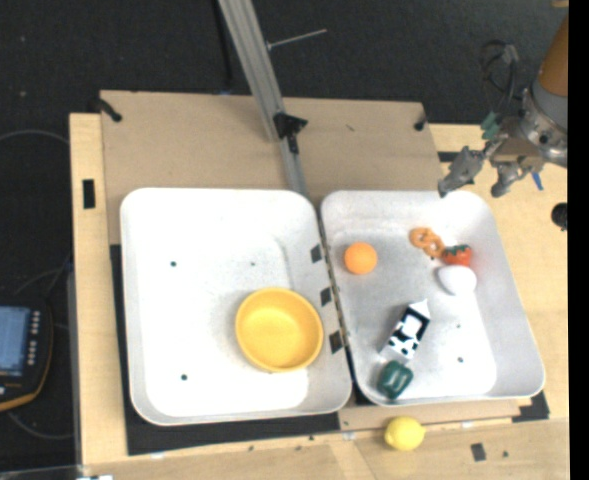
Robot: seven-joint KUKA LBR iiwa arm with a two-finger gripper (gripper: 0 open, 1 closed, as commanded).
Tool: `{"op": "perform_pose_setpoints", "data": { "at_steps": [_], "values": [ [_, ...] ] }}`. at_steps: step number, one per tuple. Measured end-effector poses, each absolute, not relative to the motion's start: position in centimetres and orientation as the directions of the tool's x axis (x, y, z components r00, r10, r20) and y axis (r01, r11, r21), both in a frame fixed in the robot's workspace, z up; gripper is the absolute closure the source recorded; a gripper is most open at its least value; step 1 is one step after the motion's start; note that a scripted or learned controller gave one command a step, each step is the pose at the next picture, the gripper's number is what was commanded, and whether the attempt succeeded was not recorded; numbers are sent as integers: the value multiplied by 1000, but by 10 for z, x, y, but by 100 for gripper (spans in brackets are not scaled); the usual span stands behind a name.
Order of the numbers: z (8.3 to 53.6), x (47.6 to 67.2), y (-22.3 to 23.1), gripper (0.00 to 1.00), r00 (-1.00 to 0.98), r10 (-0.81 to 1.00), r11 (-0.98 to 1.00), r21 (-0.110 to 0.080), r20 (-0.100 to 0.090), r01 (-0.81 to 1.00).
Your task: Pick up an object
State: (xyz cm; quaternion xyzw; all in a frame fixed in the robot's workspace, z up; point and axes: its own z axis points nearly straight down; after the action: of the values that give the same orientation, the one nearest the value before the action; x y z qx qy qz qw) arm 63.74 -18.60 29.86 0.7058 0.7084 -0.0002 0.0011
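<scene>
Dark floor surrounds the tan desk (pixel 204 138), which bears two shallow white bins side by side, with a slanted metal rail (pixel 259 68) crossing its far edge. My jaws (pixel 486 173) hang just outside the far corner of the nearer bin (pixel 494 368), two grey fingers spread apart with nothing between them.

Several candidates lie down and toward the middle of that bin from me. Closest are a small orange pretzel-like piece (pixel 425 239), a red thing (pixel 457 255) and a white egg-shaped thing (pixel 457 279), the latter two touching or nearly so. Farther off sit an orange ball (pixel 361 258), a black-and-white toy (pixel 408 332) with its long axis running slantwise toward me, and a green thing (pixel 394 379) against the bin's near wall. A yellow bowl (pixel 279 328) rests in the other bin (pixel 174 298), well apart from me, and a yellow lemon-like thing (pixel 404 433) lies on the desk beyond the nearer bin's rim.

I judge the orange ball the cleanest pick: it stands alone, whereas the near cluster crowds together.
</scene>
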Motion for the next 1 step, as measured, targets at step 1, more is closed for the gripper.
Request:
{"op": "perform_pose_setpoints", "data": {
  "at_steps": [1],
  "values": [
    [299,637,-186,0,-4,1000,4,1,-3,1000]
  ]
}}
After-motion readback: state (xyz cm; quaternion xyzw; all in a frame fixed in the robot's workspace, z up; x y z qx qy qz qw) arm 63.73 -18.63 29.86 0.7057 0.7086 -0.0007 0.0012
